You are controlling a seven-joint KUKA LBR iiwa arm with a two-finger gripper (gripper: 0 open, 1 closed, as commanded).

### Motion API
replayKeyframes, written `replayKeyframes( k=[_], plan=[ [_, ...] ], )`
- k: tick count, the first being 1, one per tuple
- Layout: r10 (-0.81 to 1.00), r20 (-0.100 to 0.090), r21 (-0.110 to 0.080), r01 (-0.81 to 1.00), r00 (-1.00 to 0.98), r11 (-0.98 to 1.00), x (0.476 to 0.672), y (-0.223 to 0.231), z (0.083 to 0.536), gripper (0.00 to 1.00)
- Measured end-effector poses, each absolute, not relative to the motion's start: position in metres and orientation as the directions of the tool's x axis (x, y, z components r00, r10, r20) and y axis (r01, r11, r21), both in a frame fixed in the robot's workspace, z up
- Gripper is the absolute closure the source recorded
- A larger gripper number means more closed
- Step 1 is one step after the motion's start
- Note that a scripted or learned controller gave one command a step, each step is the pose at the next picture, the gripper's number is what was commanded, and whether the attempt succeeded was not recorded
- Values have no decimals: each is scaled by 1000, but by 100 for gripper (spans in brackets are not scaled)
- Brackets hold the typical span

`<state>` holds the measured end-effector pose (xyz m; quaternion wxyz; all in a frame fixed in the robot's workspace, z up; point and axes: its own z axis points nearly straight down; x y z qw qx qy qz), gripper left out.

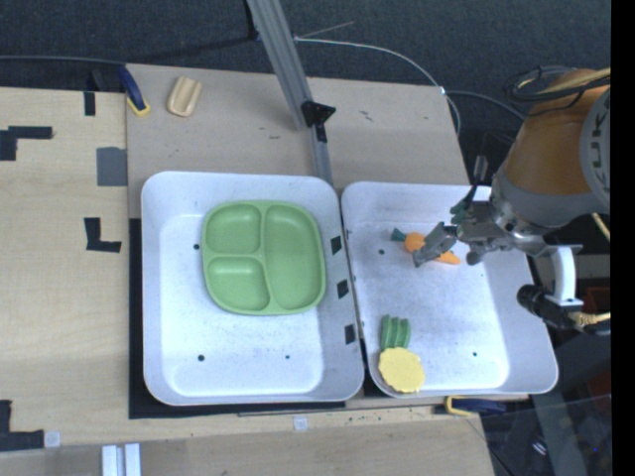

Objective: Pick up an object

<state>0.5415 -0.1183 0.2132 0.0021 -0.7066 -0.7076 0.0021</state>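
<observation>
- Surface [397, 132] of pale wood carries two shallow white bins side by side, with a small tan piece [185, 96] lying far-left on it, beyond the bins.
- Arm [561, 162], grey with an orange band, reaches in from the right over the right bin [496, 360].
- Left bin [174, 365] holds a green divided plate [265, 257], lying flat towards its far half.
- Right bin also holds a yellow round toy with green leaves [399, 357] at its near-left corner, well apart from the arm.
- End effector [453, 244] sits low over the far part of the right bin, its two dark fingers spread apart with a gap between them, pinching nothing that I can see.
- Toy carrot [425, 246], orange with a green tip, lies in the far-middle of the right bin, partly under the left finger; this looks like the thing being tried for.
- Judgement: the grasp is not yet made. To do it well, the fingers should straddle the carrot's narrow width and not its length, centre over the orange body, go down to the bin floor, and press together before lifting. Off-centre, the left finger may just push the carrot aside.
</observation>
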Motion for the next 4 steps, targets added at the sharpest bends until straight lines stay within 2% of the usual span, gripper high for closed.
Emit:
replayKeyframes(
  k=[1,2,3,4],
  plan=[
    [1000,1,-8,1000,0,0,533,-125,158,0],
    [1000,1,-7,1000,-1,1,534,-126,113,0],
    [1000,1,-4,1000,-2,2,535,-125,126,100],
    [1000,-1,2,1000,-1,1,533,-132,170,100]
  ],
)
